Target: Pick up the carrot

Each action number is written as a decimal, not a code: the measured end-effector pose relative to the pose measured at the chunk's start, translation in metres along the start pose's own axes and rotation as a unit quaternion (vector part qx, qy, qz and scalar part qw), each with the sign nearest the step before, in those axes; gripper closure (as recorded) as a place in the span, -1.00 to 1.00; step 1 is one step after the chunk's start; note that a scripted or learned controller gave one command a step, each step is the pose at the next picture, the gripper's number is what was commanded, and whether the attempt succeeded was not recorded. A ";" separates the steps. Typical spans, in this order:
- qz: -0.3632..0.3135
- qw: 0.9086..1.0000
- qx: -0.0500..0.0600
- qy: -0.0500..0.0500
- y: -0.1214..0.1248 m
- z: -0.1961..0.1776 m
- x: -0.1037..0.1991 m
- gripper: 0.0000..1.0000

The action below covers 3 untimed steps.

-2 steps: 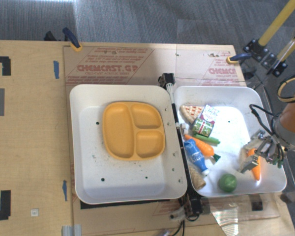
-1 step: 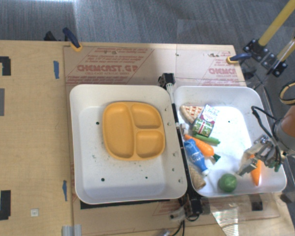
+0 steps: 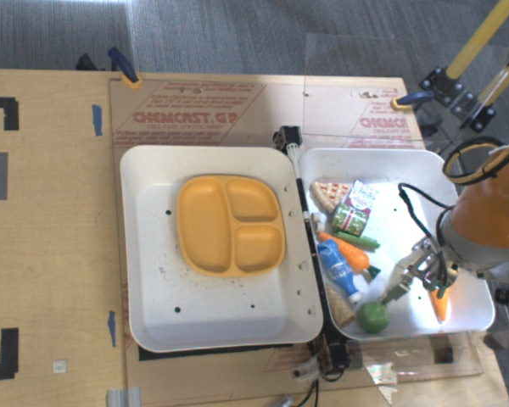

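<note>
Two white bins sit side by side, and the gripper [image 3: 411, 275] hangs low inside the right bin [image 3: 471, 316], close to its floor. Whether it is open or closed cannot be made out from this slanted view, and nothing can be seen clearly held in it.

The carrot [image 3: 350, 251] lies a short way from the gripper, on the side away from the arm and toward the wall between the bins. It rests on its side in a crowded cluster. A blue bottle [image 3: 339, 270] lies against it on the side nearer the gripper. A green-and-white carton [image 3: 354, 209] and a waffle-like piece [image 3: 326, 194] sit past it, further from the gripper. A round green item [image 3: 373, 318] lies just beside the gripper, toward the bin's near edge. A small orange piece [image 3: 439, 305], tapered and with a touch of green, sits just beside the gripper on the arm's side; it may be a second carrot, though that is uncertain.

This looks like the approach step, with the grasp not yet secured. The next move probably calls for carrying the gripper across to the carrot, lining it up across the carrot's narrow width, and descending without catching the blue bottle. The yellow divided plate [image 3: 231, 225] in the left bin [image 3: 144, 253] is well apart from the gripper and plays no part.
</note>
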State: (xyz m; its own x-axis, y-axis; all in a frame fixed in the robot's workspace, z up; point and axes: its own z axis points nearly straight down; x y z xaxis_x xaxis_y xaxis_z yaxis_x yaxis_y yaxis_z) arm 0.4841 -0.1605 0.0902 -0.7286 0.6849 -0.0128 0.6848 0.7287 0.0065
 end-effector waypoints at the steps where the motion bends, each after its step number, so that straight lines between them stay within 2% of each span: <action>1: -0.036 0.999 -0.001 0.003 0.088 -0.097 0.055 -1.00; 2: 0.052 0.999 0.002 0.004 0.117 -0.094 0.019 -1.00; 3: -0.014 1.000 -0.008 -0.012 0.077 -0.027 0.009 -1.00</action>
State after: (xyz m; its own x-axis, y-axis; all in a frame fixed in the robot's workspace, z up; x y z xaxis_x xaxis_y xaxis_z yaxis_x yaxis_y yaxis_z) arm 0.5302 -0.0985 0.1177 -0.7462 0.6646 -0.0381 0.6644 0.7471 0.0217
